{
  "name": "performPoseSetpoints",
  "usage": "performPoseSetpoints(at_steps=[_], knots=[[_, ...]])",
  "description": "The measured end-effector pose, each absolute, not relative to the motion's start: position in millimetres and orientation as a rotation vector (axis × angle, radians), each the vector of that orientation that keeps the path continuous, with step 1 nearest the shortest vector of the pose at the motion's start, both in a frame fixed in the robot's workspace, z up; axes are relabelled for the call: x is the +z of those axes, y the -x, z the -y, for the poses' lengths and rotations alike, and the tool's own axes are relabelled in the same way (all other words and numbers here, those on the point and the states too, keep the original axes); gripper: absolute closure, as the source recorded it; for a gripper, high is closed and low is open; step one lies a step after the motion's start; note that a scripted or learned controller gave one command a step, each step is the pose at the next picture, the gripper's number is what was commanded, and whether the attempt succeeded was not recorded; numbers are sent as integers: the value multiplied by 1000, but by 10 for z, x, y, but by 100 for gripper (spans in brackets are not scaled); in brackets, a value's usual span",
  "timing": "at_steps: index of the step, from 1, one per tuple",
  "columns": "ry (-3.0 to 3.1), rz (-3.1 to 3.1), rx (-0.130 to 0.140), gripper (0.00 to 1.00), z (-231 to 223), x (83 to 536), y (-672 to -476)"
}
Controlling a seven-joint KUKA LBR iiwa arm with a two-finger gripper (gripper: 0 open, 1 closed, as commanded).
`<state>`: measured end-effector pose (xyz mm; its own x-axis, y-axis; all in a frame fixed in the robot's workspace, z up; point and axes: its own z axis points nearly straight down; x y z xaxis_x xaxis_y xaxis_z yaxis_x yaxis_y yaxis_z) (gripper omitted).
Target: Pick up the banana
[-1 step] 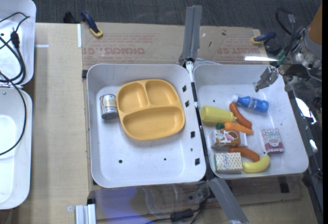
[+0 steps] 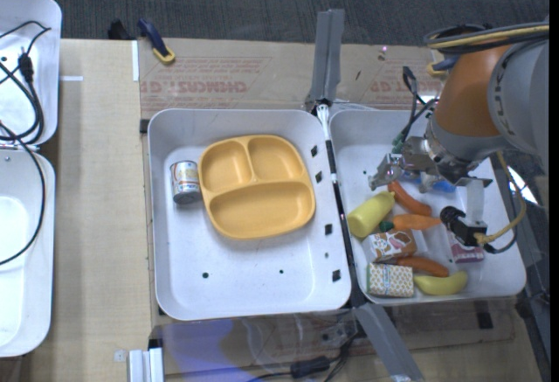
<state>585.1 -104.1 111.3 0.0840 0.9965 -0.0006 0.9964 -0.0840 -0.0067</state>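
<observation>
You cannot tell from this view how the jaws stand: the gripper point(image 2: 403, 169) hangs over the upper part of the right bin point(image 2: 349, 137), and its tip is a small dark cluster with nothing visibly in it. The arm point(image 2: 489, 100) reaches in from the right, its orange band sitting just above the wrist.

The banana point(image 2: 441, 284) lies at the near edge of the right bin, toward its lower right corner, curved and flat on the floor. It is well apart from the gripper, on the opposite end of that bin, with several items between them. Just left of the banana, touching or nearly so, you see a small box point(image 2: 390, 280). An orange carrot point(image 2: 422, 265) lies just above the banana, and a second carrot point(image 2: 417, 221) lies higher. A third carrot point(image 2: 408, 197) slants just below the gripper. A yellow bottle point(image 2: 370, 213) lies tilted below and left of the gripper. A printed packet point(image 2: 391, 243) sits between the bottle and the box.

In the left bin point(image 2: 253, 284) you find a yellow divided plate point(image 2: 258, 186) and, just beside its left edge, a small can point(image 2: 184, 182).
</observation>
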Motion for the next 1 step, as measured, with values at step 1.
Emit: performPoseSetpoints(at_steps=[1], knots=[[2457, 1952, 7, 0, 943, 969, -6177]])
